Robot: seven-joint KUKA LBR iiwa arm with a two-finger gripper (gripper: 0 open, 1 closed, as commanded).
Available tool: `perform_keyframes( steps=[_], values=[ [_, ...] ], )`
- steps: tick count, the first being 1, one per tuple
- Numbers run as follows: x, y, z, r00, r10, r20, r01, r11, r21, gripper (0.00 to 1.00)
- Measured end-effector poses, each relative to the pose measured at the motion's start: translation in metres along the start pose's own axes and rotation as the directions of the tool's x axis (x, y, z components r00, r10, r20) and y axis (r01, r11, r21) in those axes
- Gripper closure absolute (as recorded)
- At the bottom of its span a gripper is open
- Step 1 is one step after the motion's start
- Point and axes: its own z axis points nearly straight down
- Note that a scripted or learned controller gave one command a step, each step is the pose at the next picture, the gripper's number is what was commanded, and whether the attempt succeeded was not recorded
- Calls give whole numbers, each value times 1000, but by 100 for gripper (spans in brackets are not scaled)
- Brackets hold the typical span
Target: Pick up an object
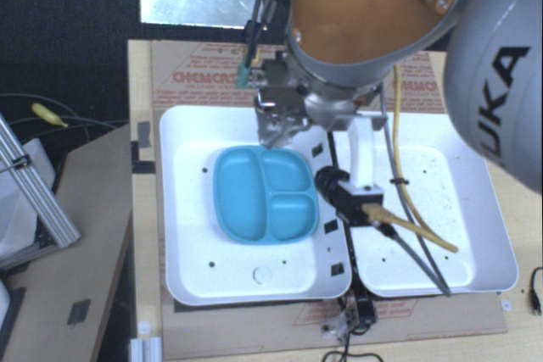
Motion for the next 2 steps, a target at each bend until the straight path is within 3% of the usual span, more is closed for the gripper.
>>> perform_keyframes(
  steps=[2],
  values=[
    [-5,2,-23,1000,-1,-1,1,1000,-7,100]
  ],
)
